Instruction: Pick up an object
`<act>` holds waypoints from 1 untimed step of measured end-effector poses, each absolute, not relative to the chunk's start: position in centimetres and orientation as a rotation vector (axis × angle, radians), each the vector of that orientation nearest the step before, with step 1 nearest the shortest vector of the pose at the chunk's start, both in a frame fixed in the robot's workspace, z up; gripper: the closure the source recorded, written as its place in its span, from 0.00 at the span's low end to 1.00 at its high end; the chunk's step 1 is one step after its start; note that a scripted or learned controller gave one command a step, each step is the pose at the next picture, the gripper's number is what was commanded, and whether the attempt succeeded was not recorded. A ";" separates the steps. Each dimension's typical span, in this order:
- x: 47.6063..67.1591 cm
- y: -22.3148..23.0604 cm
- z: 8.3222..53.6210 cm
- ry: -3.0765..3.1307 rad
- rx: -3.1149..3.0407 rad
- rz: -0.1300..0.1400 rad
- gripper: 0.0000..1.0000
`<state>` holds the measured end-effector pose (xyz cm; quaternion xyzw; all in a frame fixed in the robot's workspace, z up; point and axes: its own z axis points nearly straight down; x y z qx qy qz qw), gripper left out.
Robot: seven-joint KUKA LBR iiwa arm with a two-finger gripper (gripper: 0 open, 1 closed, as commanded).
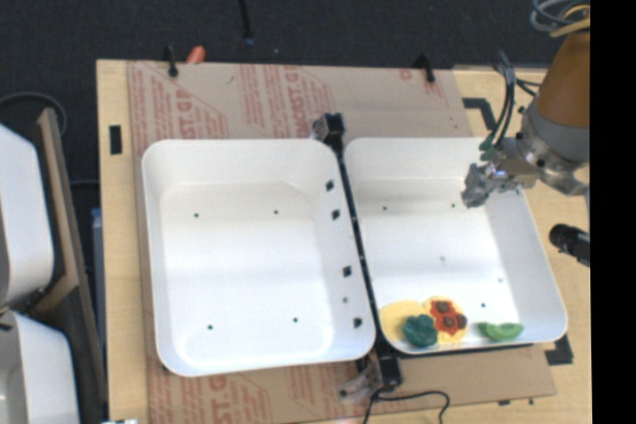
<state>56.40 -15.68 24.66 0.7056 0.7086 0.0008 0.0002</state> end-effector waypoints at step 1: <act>56.3 -9.5 24.5 2.226 2.216 0.002 1.00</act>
